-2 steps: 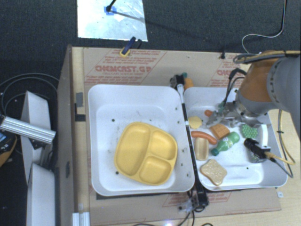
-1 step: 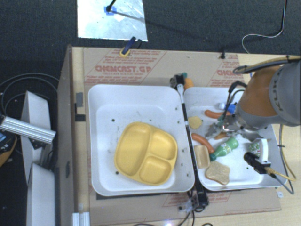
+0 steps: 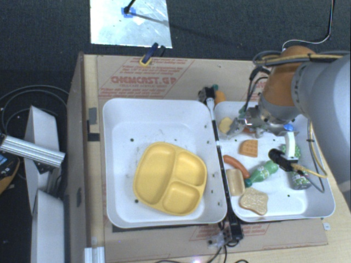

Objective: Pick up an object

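My gripper (image 3: pixel 245 123) hangs low over the back left part of the right bin (image 3: pixel 321 201), with the grey arm and its orange band above it. Just left of it lies a pale yellow round piece (image 3: pixel 225 125). An orange waffle (image 3: pixel 248 148) sits a little in front of the gripper. Further forward are a red sausage (image 3: pixel 236 162), a green bottle (image 3: pixel 264 171), a tan block (image 3: pixel 235 182) and a slice of toast (image 3: pixel 254 201). Nothing can be made out in the gripper's grasp.
A yellow divided plate (image 3: pixel 170 177) lies in the left bin (image 3: pixel 118 147). A white tube with a blue cap (image 3: pixel 290 143) and a small grey item (image 3: pixel 300 181) rest at the right bin's right side. The wall between the bins runs close to the gripper's left.
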`<state>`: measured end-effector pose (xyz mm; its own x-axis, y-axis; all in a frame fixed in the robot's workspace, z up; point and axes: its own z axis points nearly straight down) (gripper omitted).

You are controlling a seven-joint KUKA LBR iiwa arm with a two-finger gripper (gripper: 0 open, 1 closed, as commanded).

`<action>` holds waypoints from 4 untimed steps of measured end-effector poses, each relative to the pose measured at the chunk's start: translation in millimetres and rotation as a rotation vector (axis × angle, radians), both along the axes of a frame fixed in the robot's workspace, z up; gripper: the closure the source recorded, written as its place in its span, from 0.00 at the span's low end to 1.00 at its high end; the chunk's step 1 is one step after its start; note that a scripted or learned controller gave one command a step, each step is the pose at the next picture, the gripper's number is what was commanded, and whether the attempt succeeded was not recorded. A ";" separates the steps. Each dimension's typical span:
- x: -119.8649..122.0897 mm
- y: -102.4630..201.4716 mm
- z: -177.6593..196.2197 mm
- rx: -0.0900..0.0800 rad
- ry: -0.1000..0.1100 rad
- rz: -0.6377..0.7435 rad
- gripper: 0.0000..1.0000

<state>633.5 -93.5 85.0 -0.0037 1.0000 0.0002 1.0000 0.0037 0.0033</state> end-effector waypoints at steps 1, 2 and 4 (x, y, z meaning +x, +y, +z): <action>-61.4 3.7 -0.9 -0.001 0.003 -0.002 0.00; -80.6 -20.5 -0.7 -0.001 0.003 -0.003 0.00; -44.7 8.1 -0.6 0.000 0.002 -0.002 0.00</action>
<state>588.8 -85.4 84.4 -0.0018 1.0000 -0.0002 1.0000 0.0018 0.0009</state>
